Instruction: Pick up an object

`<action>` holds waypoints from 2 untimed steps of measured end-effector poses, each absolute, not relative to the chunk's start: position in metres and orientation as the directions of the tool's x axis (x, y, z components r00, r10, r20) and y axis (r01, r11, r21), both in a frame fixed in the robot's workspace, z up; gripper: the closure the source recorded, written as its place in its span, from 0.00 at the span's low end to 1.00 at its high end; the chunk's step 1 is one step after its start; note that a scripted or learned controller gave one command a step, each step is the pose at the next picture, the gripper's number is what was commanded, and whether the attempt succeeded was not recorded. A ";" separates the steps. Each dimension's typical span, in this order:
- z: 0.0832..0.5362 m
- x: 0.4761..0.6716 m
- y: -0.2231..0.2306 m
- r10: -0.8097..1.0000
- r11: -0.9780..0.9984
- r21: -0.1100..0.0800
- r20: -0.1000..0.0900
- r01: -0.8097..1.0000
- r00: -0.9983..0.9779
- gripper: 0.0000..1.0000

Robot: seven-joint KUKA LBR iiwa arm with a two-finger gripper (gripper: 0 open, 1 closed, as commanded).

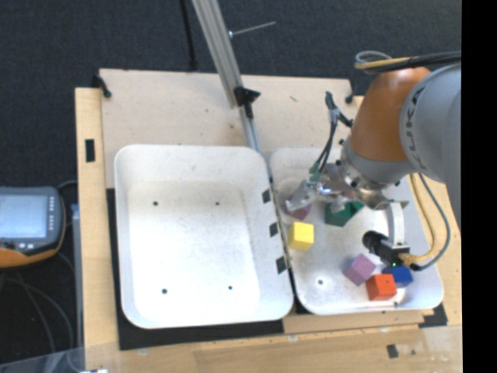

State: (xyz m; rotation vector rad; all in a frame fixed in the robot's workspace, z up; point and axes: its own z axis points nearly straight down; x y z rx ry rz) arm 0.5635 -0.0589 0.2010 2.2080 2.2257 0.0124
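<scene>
Beside gripper (311, 195): green block (342, 213), tilted.

The arm (404, 123) reaches from the right over the right bin (322, 298), its gripper (311, 193) low near the bin's left wall. In this bin lie a yellow cube (301, 235), a green block (342, 213), a purple cube (359, 269), an orange cube (380, 287) and a blue piece (402, 273). The left bin (194, 231) sits beside it on the desk (171, 107).
</scene>
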 end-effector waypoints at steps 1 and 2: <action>0.097 0.620 -0.089 1.000 0.001 0.006 -0.002 1.000 -0.001 0.00; 0.108 0.618 -0.090 1.000 0.010 0.003 -0.004 1.000 -0.010 1.00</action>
